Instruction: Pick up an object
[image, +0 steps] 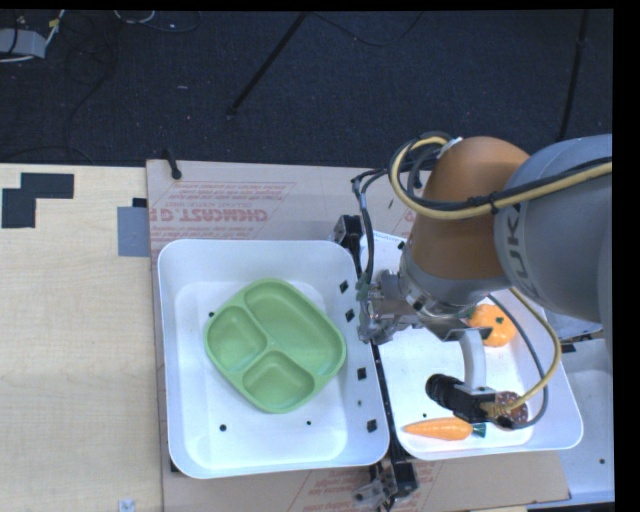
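Not yet lifting anything.
Poised with end effector (376, 324) just right of the plate (275, 345), opening impossible to tell; yet to grasp and lift the carrot (437, 430), farther right of plate.

Single fixed camera, high above gripper (372, 322), looks down at slant, mid-distance; frames left bin (190, 290) and right bin (562, 425) flanking gripper; arm (560, 230) at frame right.

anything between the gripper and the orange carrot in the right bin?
Nothing visible. The gripper sits at the right bin's left wall, by the divider. The carrot lies near the bin's lower edge in the view, with bare white floor between them. The arm covers the bin's far part.
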